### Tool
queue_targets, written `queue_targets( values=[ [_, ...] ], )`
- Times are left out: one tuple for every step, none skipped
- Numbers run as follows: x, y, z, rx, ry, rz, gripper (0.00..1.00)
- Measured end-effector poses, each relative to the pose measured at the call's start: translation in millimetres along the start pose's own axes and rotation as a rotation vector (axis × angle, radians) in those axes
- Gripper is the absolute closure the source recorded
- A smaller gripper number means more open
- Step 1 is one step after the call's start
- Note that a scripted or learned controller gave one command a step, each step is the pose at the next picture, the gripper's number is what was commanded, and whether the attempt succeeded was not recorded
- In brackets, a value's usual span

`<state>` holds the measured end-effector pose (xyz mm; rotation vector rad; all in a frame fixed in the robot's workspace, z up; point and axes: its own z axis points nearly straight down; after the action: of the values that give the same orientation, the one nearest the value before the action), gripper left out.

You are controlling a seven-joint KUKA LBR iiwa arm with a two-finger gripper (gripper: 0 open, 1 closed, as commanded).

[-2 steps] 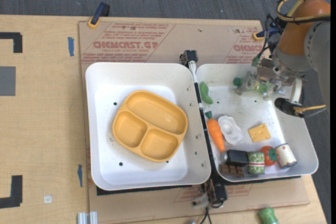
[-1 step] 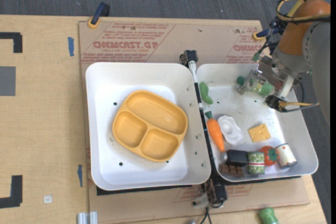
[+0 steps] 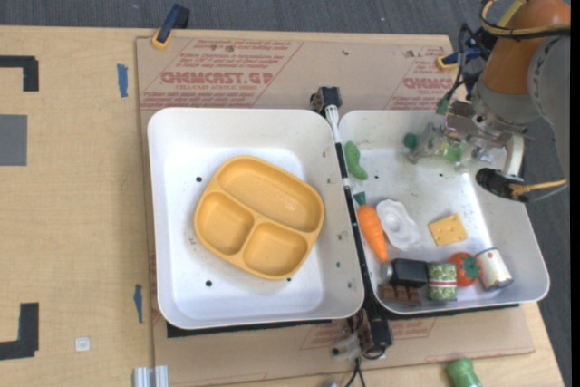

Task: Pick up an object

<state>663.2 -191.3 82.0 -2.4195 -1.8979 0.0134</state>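
My gripper [image 3: 441, 147] hangs over the far part of the right bin [image 3: 530, 240], close to its back rim. A small green piece [image 3: 412, 140] lies just left of it, touching or nearly touching it. Further objects lie in this bin: a green leafy piece [image 3: 353, 161], an orange carrot [image 3: 372, 231], a white crumpled item [image 3: 397, 222], a yellow cheese wedge [image 3: 448, 229], a black box [image 3: 409, 271], a green-and-white can [image 3: 442, 281], a red tomato [image 3: 464, 268] and a pale can [image 3: 494, 268].
The left bin [image 3: 177, 195] holds a yellow divided plate [image 3: 259, 217]. A black divider post [image 3: 327, 97] stands between the bins at the back. A green object [image 3: 463, 372] lies on the bench in front of the right bin. The arm's orange band [image 3: 530, 32] rises at the right.
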Motion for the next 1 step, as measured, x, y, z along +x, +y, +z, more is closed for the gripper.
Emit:
queue_targets(
  values=[
    [2.3,-3.0,-8.3,0.017,0.003,-0.006,1.00]
  ],
)
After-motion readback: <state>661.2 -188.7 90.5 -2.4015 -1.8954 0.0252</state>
